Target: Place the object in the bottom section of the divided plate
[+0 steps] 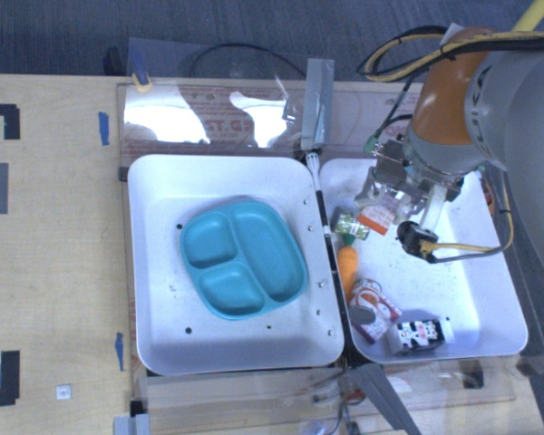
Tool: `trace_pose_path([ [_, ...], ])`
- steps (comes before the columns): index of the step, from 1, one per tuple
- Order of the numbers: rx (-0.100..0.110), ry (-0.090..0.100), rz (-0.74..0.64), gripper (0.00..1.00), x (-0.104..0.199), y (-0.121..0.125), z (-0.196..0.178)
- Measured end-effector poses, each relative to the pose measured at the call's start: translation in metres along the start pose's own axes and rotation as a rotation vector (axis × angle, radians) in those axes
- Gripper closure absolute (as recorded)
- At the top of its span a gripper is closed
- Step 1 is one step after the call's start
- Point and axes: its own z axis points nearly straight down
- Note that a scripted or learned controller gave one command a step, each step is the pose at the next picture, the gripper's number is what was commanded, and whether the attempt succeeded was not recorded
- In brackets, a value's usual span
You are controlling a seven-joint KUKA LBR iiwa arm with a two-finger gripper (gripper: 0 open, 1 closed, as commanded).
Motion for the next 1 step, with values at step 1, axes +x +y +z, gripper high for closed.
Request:
trace_pose_path([
  [1, -0.001, 0.002, -0.04, 1.0, 0.0086, -0.0906, -0.0224],
])
